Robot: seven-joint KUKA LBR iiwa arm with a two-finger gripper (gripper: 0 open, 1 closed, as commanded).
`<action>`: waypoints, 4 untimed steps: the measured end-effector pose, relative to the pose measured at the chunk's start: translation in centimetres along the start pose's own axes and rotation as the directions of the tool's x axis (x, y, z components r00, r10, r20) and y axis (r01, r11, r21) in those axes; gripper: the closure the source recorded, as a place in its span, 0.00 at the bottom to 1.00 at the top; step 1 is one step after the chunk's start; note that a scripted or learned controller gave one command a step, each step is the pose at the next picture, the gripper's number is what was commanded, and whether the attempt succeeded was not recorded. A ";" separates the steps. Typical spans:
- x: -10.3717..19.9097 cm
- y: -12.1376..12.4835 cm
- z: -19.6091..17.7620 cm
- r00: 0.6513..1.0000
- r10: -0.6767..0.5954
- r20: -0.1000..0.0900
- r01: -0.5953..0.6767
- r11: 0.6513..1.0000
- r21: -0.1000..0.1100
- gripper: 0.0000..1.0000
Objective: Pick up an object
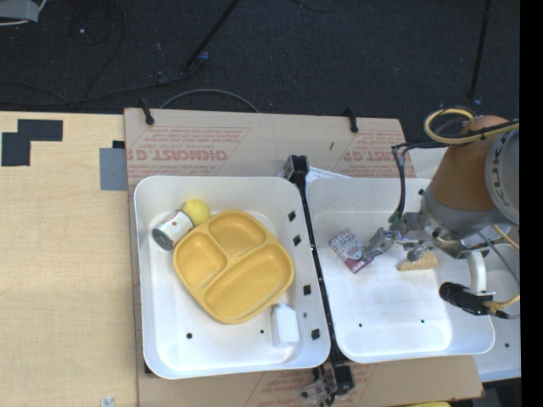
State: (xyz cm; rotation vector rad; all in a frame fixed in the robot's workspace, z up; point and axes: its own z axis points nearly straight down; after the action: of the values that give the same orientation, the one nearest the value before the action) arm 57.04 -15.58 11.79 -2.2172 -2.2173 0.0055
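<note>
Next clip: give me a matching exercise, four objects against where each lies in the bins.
Things:
1. yellow divided plastic plate
2. small white bottle
3. small yellow ball
4. purple patterned packet

Places:
A. right bin, near its left wall
B. middle of left bin
C. left bin, far side, against the plate's far-left rim
D. left bin, near-right corner

Pairs: 1-B, 2-D, 3-C, 4-A

Grey arm (509,176), orange band (465,172)
</note>
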 end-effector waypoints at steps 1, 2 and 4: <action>0.1 0.3 2.7 1.000 0.000 -0.002 0.000 1.000 -0.008 0.00; 0.1 0.5 1.3 1.000 0.002 -0.001 -0.002 1.000 -0.017 1.00; -0.3 -0.5 -9.2 1.000 -0.001 0.002 0.001 1.000 -0.008 1.00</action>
State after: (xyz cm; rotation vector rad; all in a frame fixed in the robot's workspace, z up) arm 56.62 -15.91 21.01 -2.2213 -2.2240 -0.0013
